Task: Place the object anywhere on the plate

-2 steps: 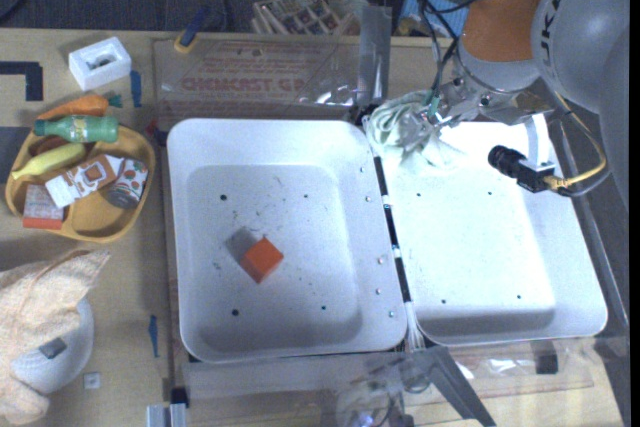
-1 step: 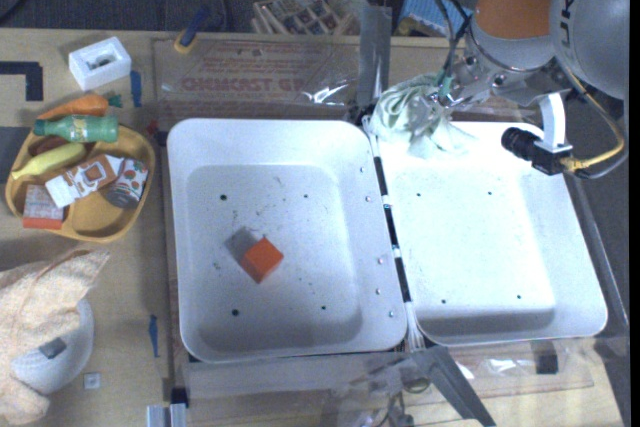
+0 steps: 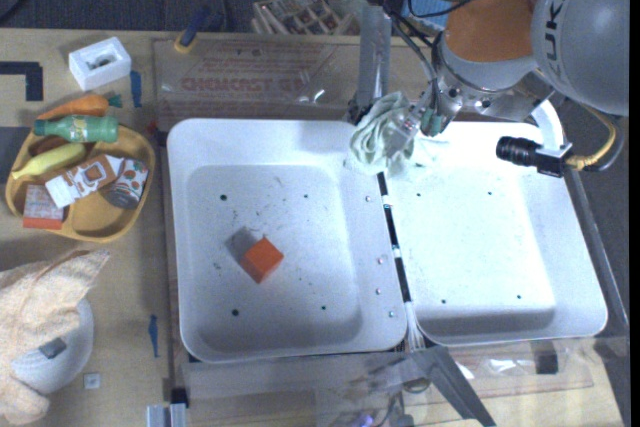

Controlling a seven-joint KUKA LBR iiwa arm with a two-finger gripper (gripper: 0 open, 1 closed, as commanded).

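A pale green-white crumpled object (image 3: 376, 139) hangs over the far end of the divider between the two bins. My gripper (image 3: 408, 127) is at its right side, shut on its upper part, and the object bunches around the fingertips and hides most of them. An orange block (image 3: 264, 259) lies in the left bin (image 3: 200, 215), near its middle, with a small grey piece beside it.
The right bin (image 3: 500, 245) lies under the arm. A black cylinder (image 3: 527, 154) juts out over its far right. Left of the bins, a yellow bowl (image 3: 100, 220) holds toy food, and a cloth (image 3: 40, 315) lies below it. A grey upright post (image 3: 374, 55) stands behind the divider.
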